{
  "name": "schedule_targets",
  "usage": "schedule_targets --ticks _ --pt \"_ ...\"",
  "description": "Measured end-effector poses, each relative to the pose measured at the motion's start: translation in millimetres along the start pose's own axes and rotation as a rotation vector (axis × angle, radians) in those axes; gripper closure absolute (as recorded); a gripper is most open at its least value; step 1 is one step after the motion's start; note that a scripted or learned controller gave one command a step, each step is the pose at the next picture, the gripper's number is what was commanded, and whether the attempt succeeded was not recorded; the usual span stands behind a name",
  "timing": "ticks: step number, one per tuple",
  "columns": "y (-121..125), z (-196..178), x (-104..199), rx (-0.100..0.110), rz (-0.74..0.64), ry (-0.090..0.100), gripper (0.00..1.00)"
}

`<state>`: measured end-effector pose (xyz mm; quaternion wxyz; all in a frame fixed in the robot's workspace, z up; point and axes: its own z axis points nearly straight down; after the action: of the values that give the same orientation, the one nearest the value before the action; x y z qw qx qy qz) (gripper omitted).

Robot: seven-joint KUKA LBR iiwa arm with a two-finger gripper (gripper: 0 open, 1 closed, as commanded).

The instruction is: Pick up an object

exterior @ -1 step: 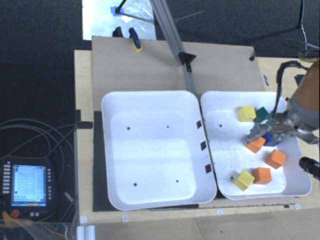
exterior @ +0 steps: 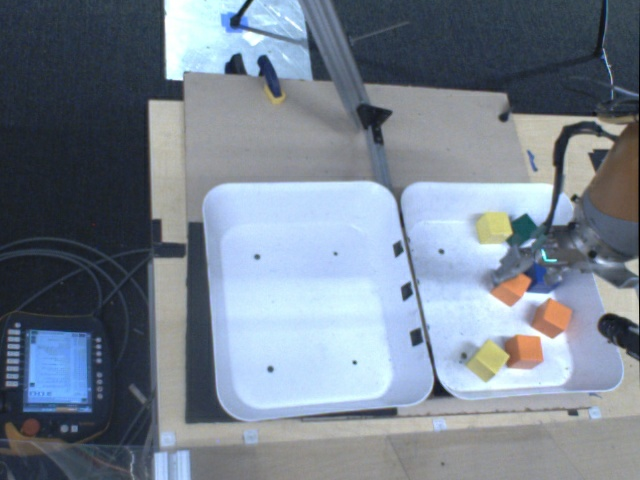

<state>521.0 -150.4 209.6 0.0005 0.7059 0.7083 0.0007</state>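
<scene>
We see the gripper (exterior: 522, 265) low in the right bin (exterior: 440, 358), touching an orange block (exterior: 511, 290) beside a blue block (exterior: 545, 276); we cannot tell its opening or any grasp.

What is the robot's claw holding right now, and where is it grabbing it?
It cannot be told. The gripper is down among the blocks in the right bin, right at an orange block and a blue one, but no grip is visible.

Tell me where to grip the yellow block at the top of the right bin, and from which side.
Take the yellow block across its two flat side faces nearest and farthest from the camera, coming straight down. It looks like a cube lying flat, and the green block crowds its right side, so a left-right pinch would likely foul.
</scene>
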Motion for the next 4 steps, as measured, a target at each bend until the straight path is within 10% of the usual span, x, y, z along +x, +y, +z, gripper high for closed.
schedule_targets --ticks 3,4 --pt "1 105 6 0.003 0.001 0.0 0.0" --pt "2 93 6 -0.002 -0.001 -0.001 1.0"
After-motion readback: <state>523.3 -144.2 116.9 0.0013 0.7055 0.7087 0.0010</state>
